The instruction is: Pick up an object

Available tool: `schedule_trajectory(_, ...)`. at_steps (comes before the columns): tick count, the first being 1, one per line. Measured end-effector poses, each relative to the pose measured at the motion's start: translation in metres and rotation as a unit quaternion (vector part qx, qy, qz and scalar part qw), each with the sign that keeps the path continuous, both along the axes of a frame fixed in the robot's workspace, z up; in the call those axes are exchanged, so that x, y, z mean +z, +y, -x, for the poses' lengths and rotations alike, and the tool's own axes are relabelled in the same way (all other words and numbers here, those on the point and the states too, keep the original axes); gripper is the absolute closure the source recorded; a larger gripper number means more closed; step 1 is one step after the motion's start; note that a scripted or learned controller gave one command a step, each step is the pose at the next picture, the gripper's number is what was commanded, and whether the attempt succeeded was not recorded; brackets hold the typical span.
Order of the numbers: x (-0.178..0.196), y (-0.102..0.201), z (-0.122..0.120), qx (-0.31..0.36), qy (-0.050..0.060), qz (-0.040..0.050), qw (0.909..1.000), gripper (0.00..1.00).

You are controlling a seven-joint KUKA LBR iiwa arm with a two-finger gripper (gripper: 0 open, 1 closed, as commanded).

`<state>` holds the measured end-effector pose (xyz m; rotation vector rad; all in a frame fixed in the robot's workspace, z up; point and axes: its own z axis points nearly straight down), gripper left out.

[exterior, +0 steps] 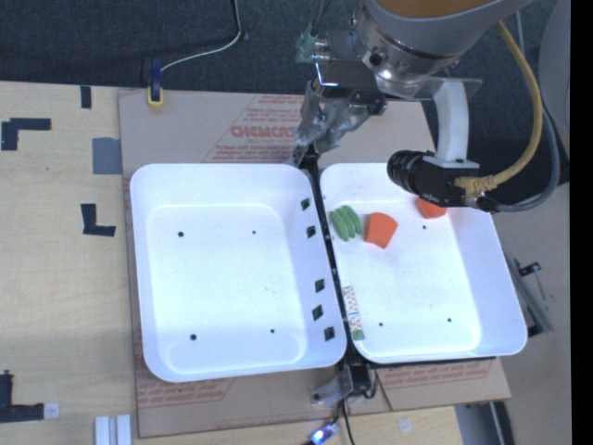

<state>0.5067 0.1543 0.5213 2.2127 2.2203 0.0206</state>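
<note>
Three small objects lie in the right bin (482,276). A green ribbed piece (345,222) sits near the bin's left wall, and an orange block (380,230) lies just right of it. A red-orange piece (431,209) lies further right, partly hidden under a black fitting on the arm. My gripper (310,148) hangs high above the back end of the seam between the two bins, up and to the left of the green piece. I see nothing in it.
The left bin (222,267) stands beside the right one on a cardboard sheet (250,133). The arm's body and a yellow hose (528,146) cover the back right. A small label (350,302) lies by the right bin's left wall.
</note>
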Motion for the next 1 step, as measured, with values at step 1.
schedule_trajectory(1, -0.0139, 0.0686, -0.0419, 0.001, 0.007, 0.0022, 1.0000, 1.00)
